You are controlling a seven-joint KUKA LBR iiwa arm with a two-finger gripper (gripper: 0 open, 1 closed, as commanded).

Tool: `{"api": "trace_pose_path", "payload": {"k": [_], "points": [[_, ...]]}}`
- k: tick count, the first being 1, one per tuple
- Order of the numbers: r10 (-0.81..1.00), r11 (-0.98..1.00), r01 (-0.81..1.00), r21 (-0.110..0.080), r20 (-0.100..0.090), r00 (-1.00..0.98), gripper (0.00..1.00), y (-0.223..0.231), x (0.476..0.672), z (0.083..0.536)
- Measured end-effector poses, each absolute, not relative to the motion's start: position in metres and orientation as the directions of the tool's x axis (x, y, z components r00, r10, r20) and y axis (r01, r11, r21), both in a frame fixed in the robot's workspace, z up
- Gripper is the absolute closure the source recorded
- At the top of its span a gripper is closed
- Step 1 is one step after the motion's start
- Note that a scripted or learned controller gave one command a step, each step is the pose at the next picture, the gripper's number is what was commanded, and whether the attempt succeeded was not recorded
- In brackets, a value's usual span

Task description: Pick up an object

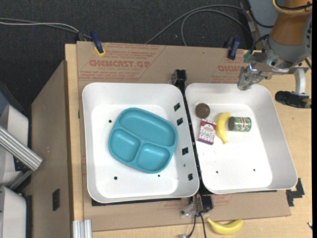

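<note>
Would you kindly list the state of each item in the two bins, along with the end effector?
Teal divided plate: flat, upright, left bin.
Brown ball: resting in right bin.
Small red carton: lying flat beside the banana.
Banana: lying against the can.
Green-labelled can: on its side.
End effector: over the right bin's far rim, holding nothing.

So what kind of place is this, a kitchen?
More likely a robot lab. A robot arm reaches over two white bins clamped on a cardboard-topped bench, with cables across the floor.

Dark carpet floor (124,14), cardboard-topped bench (148,58)
</note>
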State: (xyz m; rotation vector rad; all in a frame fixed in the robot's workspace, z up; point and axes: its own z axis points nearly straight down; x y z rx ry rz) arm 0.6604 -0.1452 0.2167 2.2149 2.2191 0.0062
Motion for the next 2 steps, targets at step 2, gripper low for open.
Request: {"api": "trace_pose_path", "payload": {"k": [2], "points": [[1.0,0.006,1.0,-0.002,0.002,-0.006,1.0,-0.086,0.652,0.27]]}}
